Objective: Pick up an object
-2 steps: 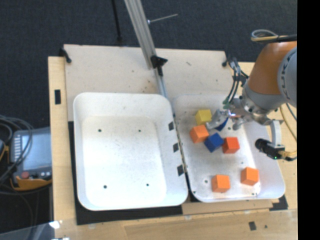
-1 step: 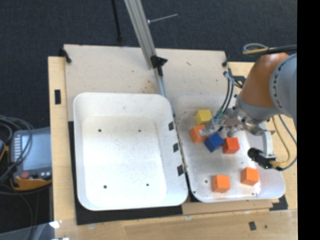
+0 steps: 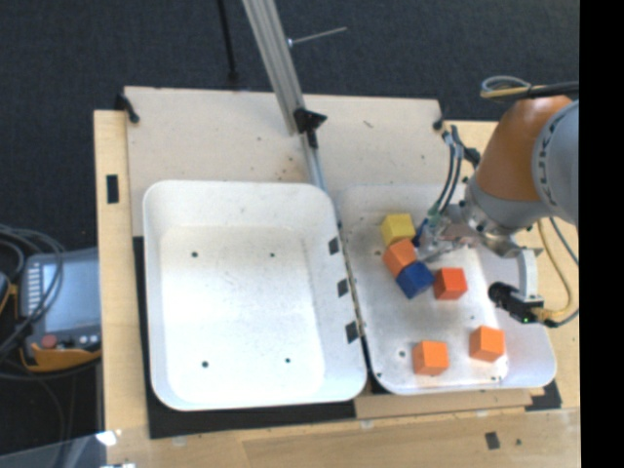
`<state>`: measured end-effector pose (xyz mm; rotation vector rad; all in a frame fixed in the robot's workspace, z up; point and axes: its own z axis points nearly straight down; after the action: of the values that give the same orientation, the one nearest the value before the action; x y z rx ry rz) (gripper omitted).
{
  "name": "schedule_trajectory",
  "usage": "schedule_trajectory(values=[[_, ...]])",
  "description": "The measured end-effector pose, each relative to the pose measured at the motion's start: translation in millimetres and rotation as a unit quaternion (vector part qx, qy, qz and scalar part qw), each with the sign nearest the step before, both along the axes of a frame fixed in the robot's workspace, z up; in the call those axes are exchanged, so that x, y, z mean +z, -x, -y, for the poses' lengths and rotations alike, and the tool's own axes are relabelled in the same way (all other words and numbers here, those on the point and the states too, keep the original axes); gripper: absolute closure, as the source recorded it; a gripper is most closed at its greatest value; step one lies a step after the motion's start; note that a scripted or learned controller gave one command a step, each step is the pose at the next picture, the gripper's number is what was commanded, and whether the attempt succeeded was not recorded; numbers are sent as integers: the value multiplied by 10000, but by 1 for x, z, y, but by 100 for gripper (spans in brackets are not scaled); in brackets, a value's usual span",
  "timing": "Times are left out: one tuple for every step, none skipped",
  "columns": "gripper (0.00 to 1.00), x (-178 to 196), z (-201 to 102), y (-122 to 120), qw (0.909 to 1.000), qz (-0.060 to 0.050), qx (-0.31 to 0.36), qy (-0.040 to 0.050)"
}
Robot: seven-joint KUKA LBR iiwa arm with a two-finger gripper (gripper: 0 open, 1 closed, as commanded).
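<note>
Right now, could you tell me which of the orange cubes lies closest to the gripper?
The orange cube wedged between the yellow cube and the blue cube.

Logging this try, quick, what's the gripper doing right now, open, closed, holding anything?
Gripper: beside the blue cube and yellow cube; state cannot be told.

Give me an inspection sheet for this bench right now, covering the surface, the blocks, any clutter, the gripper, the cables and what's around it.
Surface: wooden bench bearing the left bin and the right bin side by side.
Job's things: all in the right bin: yellow block, blue block, and orange blocks. Yellow, blue and one orange are clustered.
Clutter: nothing seen.
Grippers: gripper low beside the cluster; grasp unclear.
Cables: cables run along the wrist; more at the left edge.
Surroundings: dark carpet, slanted metal rail, handheld console.
</note>
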<state>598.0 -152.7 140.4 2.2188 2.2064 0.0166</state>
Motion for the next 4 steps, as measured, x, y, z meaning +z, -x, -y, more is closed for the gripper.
schedule_trajectory(values=[[100, 54, 1, -12, 10000, -46, 43, 5], [100, 104, 7, -5, 10000, -47, 28, 5], [100, 128, 8, -6, 10000, -61, 49, -1], [100, 121, -45, 2, 10000, -75, 58, -5]])
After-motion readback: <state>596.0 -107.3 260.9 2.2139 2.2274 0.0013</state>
